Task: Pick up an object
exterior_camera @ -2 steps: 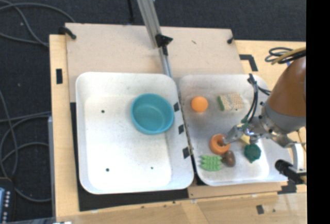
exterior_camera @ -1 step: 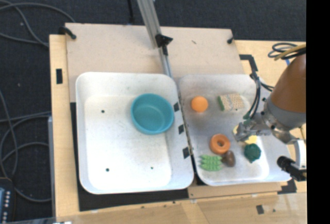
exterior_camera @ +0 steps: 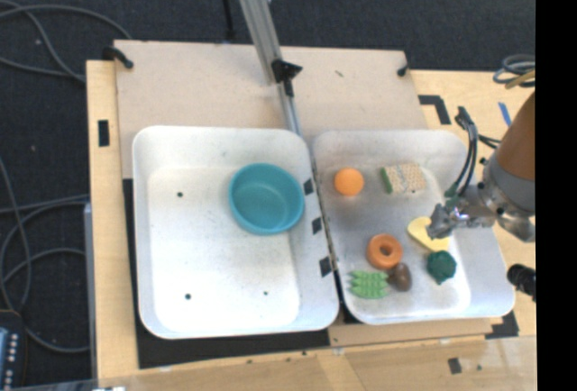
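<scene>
- Your claw (exterior_camera: 441,224) is low over the right bin (exterior_camera: 478,290), at its right side, right on top of the yellow piece (exterior_camera: 420,231).
- You can't tell from this angle whether it's open or closed; nothing visibly between the tips.
- Candidates in the right bin: orange ball (exterior_camera: 349,182) top left, pale block with green end (exterior_camera: 402,178) beside it, orange ring (exterior_camera: 385,250) mid, brown lump (exterior_camera: 399,277) touching the green ridged piece (exterior_camera: 368,284) at the front, dark green object (exterior_camera: 441,267) just below the claw.
- Left bin (exterior_camera: 180,308): teal bowl (exterior_camera: 265,198), upright, near the divider.
- Both bins sit side by side on the worktop (exterior_camera: 198,83).
</scene>
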Robot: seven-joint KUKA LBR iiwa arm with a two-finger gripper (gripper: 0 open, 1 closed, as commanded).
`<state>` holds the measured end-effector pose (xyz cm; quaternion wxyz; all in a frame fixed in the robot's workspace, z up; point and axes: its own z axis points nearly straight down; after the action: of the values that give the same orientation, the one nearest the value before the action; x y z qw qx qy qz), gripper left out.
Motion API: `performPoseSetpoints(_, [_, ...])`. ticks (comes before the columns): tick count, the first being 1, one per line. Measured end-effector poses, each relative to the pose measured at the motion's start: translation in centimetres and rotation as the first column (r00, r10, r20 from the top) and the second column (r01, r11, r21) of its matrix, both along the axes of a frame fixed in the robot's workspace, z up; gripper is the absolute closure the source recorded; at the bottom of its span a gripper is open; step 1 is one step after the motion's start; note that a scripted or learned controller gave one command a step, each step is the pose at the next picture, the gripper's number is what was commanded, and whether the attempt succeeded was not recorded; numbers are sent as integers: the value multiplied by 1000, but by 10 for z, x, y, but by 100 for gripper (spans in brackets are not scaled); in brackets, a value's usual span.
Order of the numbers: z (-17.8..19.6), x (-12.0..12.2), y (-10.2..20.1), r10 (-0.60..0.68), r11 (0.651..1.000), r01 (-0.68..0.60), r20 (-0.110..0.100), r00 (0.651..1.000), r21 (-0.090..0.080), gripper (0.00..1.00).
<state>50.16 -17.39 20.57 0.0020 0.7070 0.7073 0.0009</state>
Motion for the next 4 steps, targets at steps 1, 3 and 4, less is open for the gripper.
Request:
performPoseSetpoints(1, [-3, 1, 0, -3, 1000, 3, -2, 1000, 1, 100])
performPoseSetpoints(3, [12, 16, 104, 4, 1000, -4, -1, 1000, 2, 100])
performPoseSetpoints(4, [24, 23, 149, 8, 1000, -8, -1, 1000, 3, 100])
